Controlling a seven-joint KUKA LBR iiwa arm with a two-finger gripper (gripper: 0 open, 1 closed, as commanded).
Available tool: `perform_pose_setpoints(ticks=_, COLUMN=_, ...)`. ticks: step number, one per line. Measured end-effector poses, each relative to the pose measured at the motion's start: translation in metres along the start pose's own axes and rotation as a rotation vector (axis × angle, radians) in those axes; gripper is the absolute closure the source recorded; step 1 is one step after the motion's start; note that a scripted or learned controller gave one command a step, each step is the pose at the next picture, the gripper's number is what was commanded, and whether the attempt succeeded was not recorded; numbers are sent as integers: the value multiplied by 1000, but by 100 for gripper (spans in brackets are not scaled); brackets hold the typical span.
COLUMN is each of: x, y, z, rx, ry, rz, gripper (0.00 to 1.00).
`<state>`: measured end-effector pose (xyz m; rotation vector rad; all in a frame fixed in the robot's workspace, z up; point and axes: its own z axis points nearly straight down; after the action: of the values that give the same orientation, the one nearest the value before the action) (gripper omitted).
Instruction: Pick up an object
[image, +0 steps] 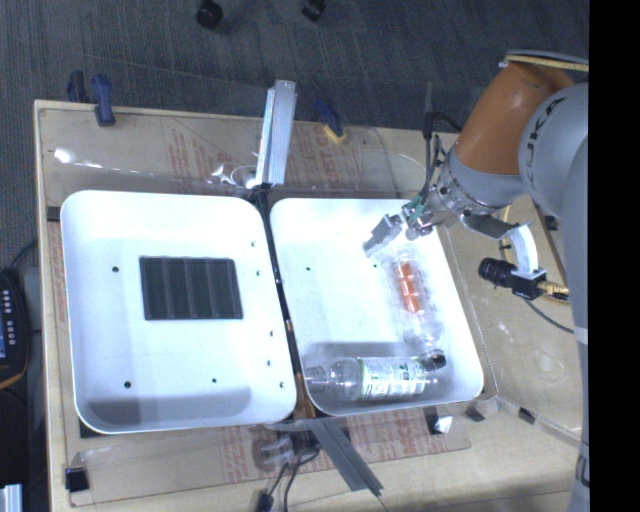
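Hovering with the end effector (392, 230) above the far right part of the right bin (335, 300), just inside its far rim. Not managing to tell whether clenched or released, the tip being too small and blurred. Carrying nothing that can be made out; nothing hanging below it.

Judging the pick as not yet done: reaching stage at most, with descent, closing and lifting all remaining. Probably aiming at the nearest thing, though only guessing.

Counting the candidates inside the right bin: two.
- Lying just below the end effector, along the right bin's right side, a clear bottle with orange contents (410, 295), running lengthwise from the far end toward the near wall.
- Lying across the right bin's near wall, a clear bottle with a green and white label (372, 377), its cap end nearly touching the lower end of the first bottle.

Moving outward, beside the right bin on its left: one left bin (100, 240), holding one dark ribbed rectangle (190, 288) lying flat near its middle. Making two bins in all, both sitting on one counter (520, 380).

Standing beyond the right bin's far left corner, one upright metal bar (277, 130). Gripping the counter's edge beyond the right bin's far side, two blue clamps, one (330, 122) close by and one (102, 108) well off to the left.
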<state>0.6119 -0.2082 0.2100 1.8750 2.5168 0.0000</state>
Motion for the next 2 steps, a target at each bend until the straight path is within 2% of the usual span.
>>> perform_pose_setpoints(ticks=1, x=1, y=-1, z=31, rx=4, ry=4, rz=-121, gripper=0)
perform_pose_setpoints(ticks=2, x=3, y=-6, z=12, rx=2, ry=2, rz=-87, gripper=0)
